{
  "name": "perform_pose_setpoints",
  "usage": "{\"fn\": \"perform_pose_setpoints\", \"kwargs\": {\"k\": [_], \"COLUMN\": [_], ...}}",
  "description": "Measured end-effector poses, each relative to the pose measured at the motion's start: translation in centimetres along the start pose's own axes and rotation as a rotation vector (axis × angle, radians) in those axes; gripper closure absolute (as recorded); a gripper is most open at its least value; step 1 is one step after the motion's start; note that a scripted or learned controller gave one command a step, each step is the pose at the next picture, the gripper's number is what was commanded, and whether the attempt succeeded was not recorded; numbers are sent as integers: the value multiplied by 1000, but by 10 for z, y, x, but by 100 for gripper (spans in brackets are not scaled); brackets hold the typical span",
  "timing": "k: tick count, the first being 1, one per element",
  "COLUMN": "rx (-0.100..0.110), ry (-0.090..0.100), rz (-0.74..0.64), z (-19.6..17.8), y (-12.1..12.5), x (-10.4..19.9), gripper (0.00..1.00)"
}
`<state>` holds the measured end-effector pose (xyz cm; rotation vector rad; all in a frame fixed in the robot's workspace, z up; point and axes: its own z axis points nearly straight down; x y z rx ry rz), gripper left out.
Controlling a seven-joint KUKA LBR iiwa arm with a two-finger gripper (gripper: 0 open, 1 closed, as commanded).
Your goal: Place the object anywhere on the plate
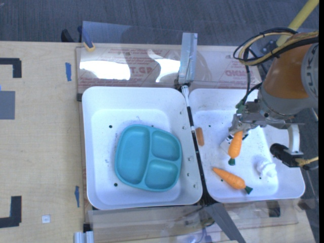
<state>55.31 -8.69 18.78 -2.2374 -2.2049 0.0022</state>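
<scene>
Progress: nothing has been set on the plate (148, 158) yet; the carry across to the left bin (96, 135) and the release are judged still to be done.
Carrot in hand: a carrot (235, 146) is seen hanging upright below the gripper (239, 133), over the middle of the right bin (288, 186).
Jaws: closed on the carrot's upper end.
Plate: turquoise, smooth, rounded, divided into three compartments; placed mid left bin.
Second carrot (231, 179): orange, tapered, green-tipped, lying near the right bin's front edge.
Other items: a small orange piece (199, 136) by the dividing wall; a white object (266, 168) toward the right edge.
</scene>
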Motion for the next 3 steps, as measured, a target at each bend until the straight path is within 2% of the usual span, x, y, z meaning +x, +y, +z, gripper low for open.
{"fn": "perform_pose_setpoints", "kwargs": {"k": [1,2,3], "rx": [-4,0,-2], "ry": [1,2,0], "rz": [-189,-105,-100], "z": [-16,6,4], "y": [3,14,15], "x": [85,177,173], "gripper": [100,100,0]}}
